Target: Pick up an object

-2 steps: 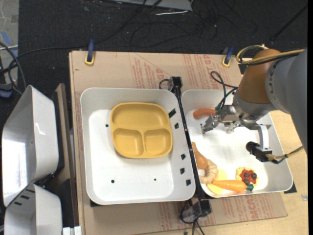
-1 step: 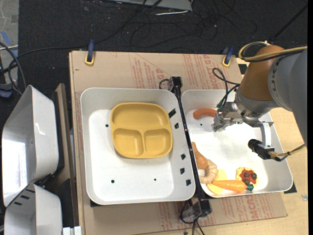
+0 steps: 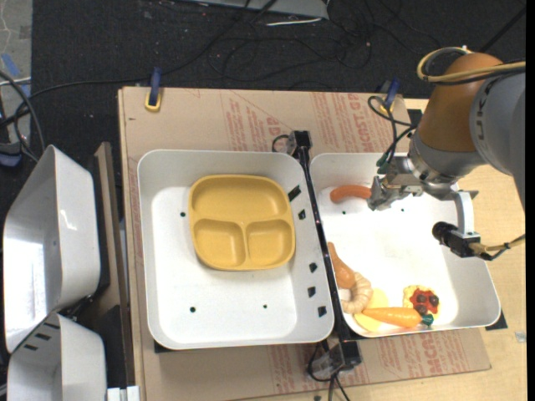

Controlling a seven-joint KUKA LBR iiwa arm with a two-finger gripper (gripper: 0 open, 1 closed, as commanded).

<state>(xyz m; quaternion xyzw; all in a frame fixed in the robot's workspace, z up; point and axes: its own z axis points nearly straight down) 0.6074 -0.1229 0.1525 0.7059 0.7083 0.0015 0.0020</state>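
Camera view: two white bins sit side by side on a cardboard-covered surface point(image 3: 251, 111). The left bin point(image 3: 167, 307) holds a yellow divided plate point(image 3: 242, 221), flat, roughly centred toward the bin's far half. The right bin point(image 3: 476, 286) holds the loose items: an orange sausage-shaped piece point(image 3: 347, 193) near the far left corner, and a cluster along the near edge, with an orange elongated piece point(image 3: 341, 266) by the divider, a pale curled shrimp-like piece point(image 3: 359, 292) touching it, a carrot point(image 3: 393, 316) lying flat in front, and a small yellow item with red and green bits point(image 3: 422, 299) just beside the carrot's right end. The arm point(image 3: 468, 115), grey with an orange band, reaches in from the right over the right bin's far side. The hand point(image 3: 383, 195) hangs low just beside the sausage's right end, seemingly touching or nearly so; cannot tell whether its grip is spread or closed, and nothing is visibly caught in it.
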